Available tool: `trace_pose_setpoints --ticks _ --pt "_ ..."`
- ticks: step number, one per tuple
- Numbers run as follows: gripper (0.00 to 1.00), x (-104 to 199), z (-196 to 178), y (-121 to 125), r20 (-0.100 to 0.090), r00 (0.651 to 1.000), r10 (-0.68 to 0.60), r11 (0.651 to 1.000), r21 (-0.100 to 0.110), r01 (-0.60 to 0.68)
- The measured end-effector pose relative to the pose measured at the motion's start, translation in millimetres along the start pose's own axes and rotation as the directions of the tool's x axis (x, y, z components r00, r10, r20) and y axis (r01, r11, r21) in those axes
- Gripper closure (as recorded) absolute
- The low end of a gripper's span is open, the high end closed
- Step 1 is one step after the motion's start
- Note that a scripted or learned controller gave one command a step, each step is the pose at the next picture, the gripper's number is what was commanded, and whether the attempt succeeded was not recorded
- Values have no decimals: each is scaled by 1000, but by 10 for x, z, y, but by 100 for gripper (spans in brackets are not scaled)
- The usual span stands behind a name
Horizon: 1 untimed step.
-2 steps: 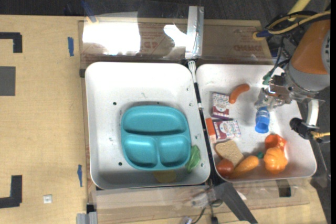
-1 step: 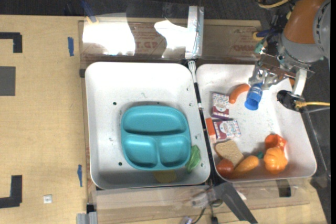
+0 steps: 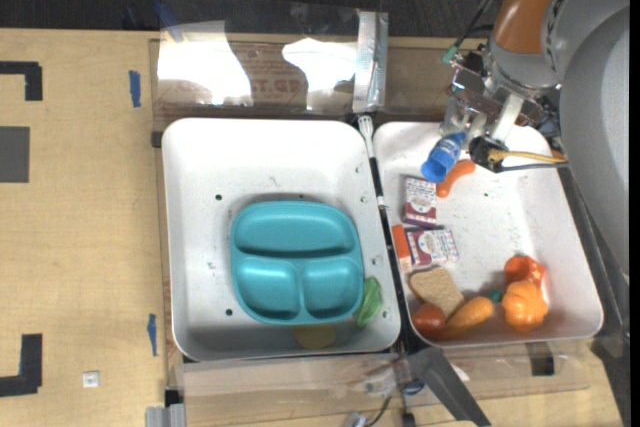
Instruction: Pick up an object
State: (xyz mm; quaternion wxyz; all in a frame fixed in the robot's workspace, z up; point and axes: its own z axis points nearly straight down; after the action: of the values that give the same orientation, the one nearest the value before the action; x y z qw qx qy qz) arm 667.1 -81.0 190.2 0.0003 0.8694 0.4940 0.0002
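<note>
My gripper (image 3: 468, 133) hangs over the far left corner of the right bin (image 3: 570, 215). A small blue bottle (image 3: 440, 158) lies tilted just below and left of it, its upper end meeting the gripper's tip. An orange piece (image 3: 460, 174) sits right against the bottle. The wrist hides the contact, so I cannot see whether the bottle is gripped. Further forward in this bin are two red-and-white packets (image 3: 421, 198) (image 3: 432, 246), a bread slice (image 3: 437, 287), a tomato (image 3: 428, 318), a carrot (image 3: 470, 313) and two orange fruits (image 3: 526, 302) (image 3: 522, 267).
The left bin (image 3: 190, 215) holds a teal divided plate (image 3: 295, 260) with a green item (image 3: 371, 300) at its front right corner. A clear plastic sheet (image 3: 270, 65) lies behind the bins. The arm's grey body (image 3: 600, 115) fills the right side.
</note>
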Motion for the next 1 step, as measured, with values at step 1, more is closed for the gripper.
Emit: trace_pose_setpoints --ticks 1 --pt "0 -12 -6 6 1 1000 2 1000 0 -2"
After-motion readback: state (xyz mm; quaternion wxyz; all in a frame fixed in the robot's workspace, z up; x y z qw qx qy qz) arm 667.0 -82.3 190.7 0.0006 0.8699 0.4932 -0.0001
